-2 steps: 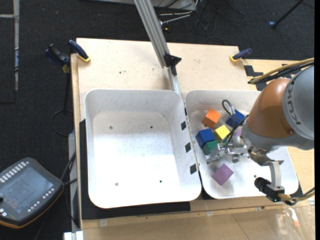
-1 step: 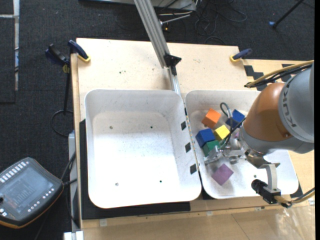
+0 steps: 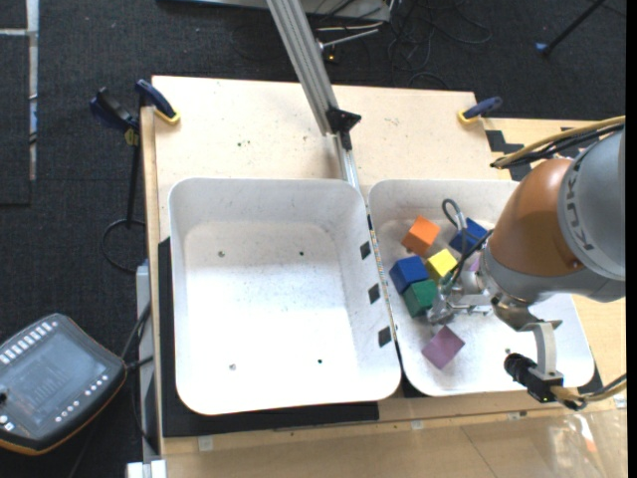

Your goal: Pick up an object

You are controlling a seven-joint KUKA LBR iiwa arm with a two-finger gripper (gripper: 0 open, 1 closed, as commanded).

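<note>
The right bin [image 3: 413, 374] holds several small blocks: an orange one [image 3: 422, 234], a yellow one [image 3: 442, 263], a blue one [image 3: 407, 273], a green one [image 3: 421, 297], a purple one [image 3: 444, 347] and a darker blue one [image 3: 470, 235] partly under the arm. My gripper [image 3: 448, 300] reaches down from the orange wrist band [image 3: 532, 222] into the cluster, right beside the green block and below the yellow one. The wrist covers much of the fingers.
The left bin [image 3: 189, 267] lies beside the right one, sharing a middle rim. A slanted metal pole [image 3: 304, 53] crosses the bench's back. A black fitting [image 3: 532, 374] hangs off the arm near the right bin's front edge. Clamps sit at the bench's back corners.
</note>
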